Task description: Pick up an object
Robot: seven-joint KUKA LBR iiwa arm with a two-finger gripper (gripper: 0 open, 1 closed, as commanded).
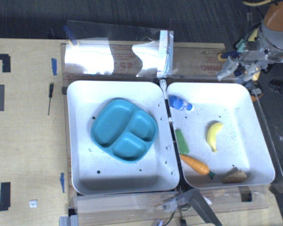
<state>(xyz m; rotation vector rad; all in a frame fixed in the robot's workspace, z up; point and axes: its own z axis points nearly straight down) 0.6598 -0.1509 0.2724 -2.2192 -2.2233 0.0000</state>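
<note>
Pale wooden bench runs under two white bins set side by side. Nearest me in the right bin (pixel 245 102) lie a brown lump (pixel 235 175) by the front wall and a carrot (pixel 195 164) just beside the divider. A green stick (pixel 181 141) sits above the carrot, a banana (pixel 214 134) lies well apart in open floor, and a blue thing (pixel 179 103) rests at the far corner. The left bin (pixel 80 102) bears a blue tray (pixel 124 129). My pincer (pixel 240 68) hangs beyond the right bin's far rim; whether it is wide or narrow I cannot tell. I judge the banana the easiest pick: come straight down over its middle, closing across its narrow width.
</note>
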